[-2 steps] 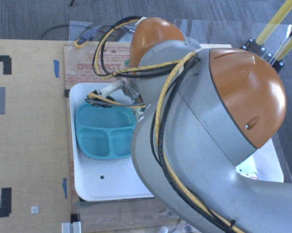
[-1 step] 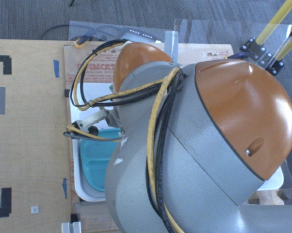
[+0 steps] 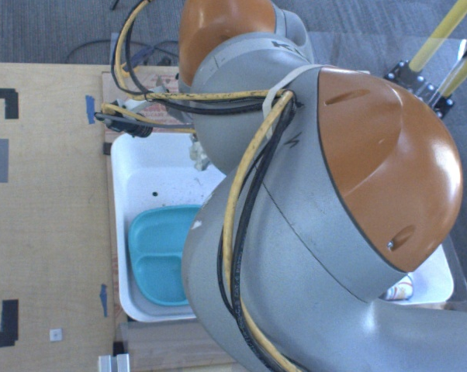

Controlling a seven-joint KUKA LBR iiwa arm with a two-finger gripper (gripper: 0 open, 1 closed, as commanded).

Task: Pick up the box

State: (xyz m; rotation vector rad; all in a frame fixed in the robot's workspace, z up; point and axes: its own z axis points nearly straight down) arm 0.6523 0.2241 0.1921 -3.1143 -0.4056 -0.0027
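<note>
From my remote seat the arm [image 3: 319, 208] covers most of the bench, its grey body and orange caps lying right over the white bin [image 3: 140, 177]; yellow and black cables [image 3: 241, 200] loop along the arm above that bin. Against the bin's lower left wall I see a turquoise two-compartment tray [image 3: 160, 262], its right part hidden under the arm; a small colourful item [image 3: 399, 290] peeks out beyond the arm, well right of the bin's visible floor. I cannot tell where the box is, nor how far open the end effector stands or whether it has hold of anything.
</note>
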